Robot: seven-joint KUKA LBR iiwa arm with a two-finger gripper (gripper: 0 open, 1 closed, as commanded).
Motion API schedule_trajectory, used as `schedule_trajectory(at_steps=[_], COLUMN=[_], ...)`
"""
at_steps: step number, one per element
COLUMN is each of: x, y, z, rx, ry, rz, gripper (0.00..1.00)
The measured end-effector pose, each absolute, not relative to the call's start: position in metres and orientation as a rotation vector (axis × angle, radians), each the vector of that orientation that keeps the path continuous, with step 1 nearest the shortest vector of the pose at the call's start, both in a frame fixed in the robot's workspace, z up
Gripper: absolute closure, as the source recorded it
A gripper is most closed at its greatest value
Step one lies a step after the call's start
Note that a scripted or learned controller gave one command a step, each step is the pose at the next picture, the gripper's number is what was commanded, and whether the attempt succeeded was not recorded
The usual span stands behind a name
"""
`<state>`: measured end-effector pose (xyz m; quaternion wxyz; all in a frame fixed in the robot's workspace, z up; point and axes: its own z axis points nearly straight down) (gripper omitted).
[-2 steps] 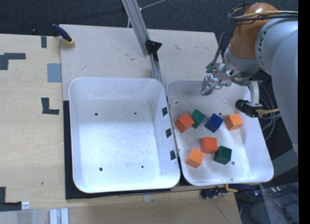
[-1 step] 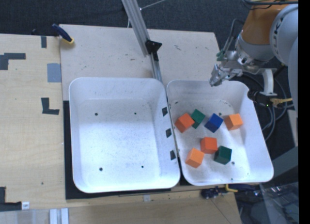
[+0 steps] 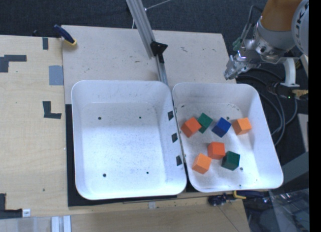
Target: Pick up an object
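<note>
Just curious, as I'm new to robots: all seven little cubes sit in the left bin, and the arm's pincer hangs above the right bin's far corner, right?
Not quite: the camera view shows the cubes in the right bin, not the left.

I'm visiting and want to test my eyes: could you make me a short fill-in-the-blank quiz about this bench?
1. All the cubes lie in the ____ bin.
2. The number of orange cubes is ____.
3. The blue cube lies between a green cube and an ____ cube.
4. The gripper hangs above the bin's ____ rim.

Missing words: right; four; orange; far
</note>
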<state>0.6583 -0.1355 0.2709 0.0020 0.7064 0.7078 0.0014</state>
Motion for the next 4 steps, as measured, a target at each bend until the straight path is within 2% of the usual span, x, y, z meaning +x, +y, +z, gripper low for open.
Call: schedule_trajectory(at_steps=[2,3,4], x=[0.614,0.606,0.591], y=[-0.043,0.009,0.069], z=[0.242,0.232,0.237], rx=[2.218,2.216,2.214], ry=[2.229,2.230,2.233], rz=[-0.004,-0.003,0.000], gripper=[1.00,1.00,1.00])
